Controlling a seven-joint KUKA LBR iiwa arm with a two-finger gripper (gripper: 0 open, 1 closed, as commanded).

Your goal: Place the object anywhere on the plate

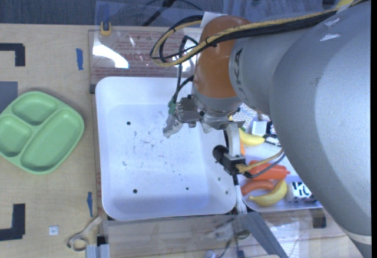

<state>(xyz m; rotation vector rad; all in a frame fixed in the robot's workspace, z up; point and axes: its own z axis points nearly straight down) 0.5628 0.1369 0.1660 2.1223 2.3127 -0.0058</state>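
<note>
A green plate [54, 140] with three compartments lies on the wooden bench at the far left, outside the bins. My gripper [172, 125] hangs over the upper middle of the left white bin [147, 186], well to the right of the plate. Nothing can be made out in the gripper from this angle. Toy food lies in the right bin beside the arm: a yellow banana [252, 139], an orange-red piece [266, 172] and a second yellow banana [272, 194]. The arm hides most of that bin.
The grey arm with its orange band [218, 68] covers the right half of the view. Cables [168, 45] loop above the left bin's far edge. Blue tape marks [79, 58] and black corner marks [17, 53] sit on the bench around the plate.
</note>
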